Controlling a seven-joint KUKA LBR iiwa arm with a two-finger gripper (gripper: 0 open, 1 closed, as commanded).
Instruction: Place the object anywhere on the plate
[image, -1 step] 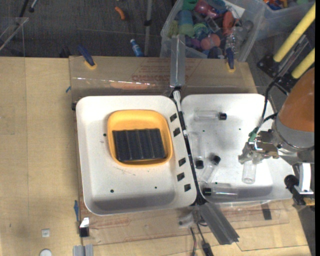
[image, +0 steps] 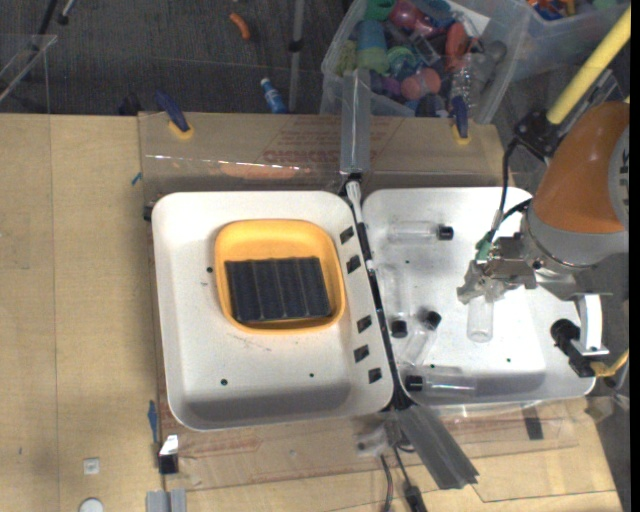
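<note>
Clear tube (image: 480, 322) hanging just under the gripper (image: 487, 290), over the middle of the right bin (image: 520, 375), apparently clamped at its top between the fingers, though hard to confirm. Pick-up seemingly done; placing not yet done. Orange plate (image: 232, 243) with a dark ribbed insert (image: 277, 290) waiting in the left bin (image: 180, 370), well apart, across the divider. Other clear tubes with black caps (image: 422, 233) lying in the right bin.

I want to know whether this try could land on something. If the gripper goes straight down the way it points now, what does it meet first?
Probably the clear tube just below the gripper in the right bin; depth is hard to judge from this slant.
</note>
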